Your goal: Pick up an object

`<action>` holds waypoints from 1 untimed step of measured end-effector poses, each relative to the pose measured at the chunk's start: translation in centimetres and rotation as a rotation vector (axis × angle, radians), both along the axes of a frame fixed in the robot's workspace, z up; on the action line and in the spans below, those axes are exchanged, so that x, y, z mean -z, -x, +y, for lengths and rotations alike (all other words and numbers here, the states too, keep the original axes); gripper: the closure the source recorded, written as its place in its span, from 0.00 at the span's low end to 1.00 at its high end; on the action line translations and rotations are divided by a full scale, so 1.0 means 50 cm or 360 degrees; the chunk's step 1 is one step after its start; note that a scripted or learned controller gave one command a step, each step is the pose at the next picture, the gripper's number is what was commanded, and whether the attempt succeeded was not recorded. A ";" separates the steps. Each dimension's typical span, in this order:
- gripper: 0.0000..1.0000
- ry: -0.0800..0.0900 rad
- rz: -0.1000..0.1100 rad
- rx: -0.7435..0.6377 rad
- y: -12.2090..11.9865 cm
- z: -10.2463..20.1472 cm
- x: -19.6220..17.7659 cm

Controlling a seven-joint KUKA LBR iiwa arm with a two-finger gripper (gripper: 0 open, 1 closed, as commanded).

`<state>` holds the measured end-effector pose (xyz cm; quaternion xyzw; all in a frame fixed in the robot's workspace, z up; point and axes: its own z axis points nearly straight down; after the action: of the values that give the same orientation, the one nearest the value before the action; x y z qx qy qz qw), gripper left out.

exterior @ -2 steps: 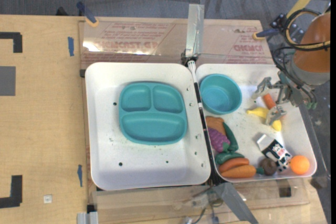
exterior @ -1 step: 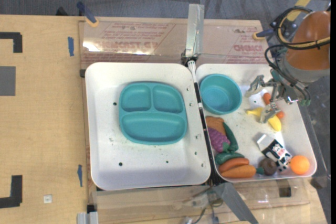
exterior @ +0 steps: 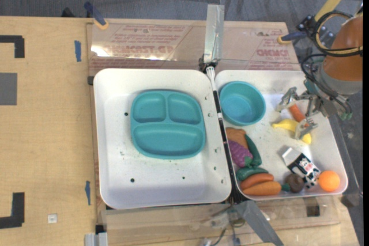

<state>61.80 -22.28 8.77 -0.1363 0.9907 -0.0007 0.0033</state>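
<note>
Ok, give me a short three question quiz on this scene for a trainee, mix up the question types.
1. True or false: the teal divided plate lies in the left bin.
2. Multiple choice: which sits nearest the right bin's near right corner? A) teal bowl B) orange ball C) purple toy
3. Short answer: over which bin is the end effector working, and what yellow item lies close by it?

Key:
1. True.
2. B.
3. The right bin; a yellow toy piece lies beside it. Whether anything is gripped is hard to tell.
</note>
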 end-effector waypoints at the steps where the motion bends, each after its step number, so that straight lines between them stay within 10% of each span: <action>1: 0.00 -0.0003 0.0000 0.0074 0.002 0.014 0.000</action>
<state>61.73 -21.57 8.78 -0.1131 0.9936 0.0001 0.0035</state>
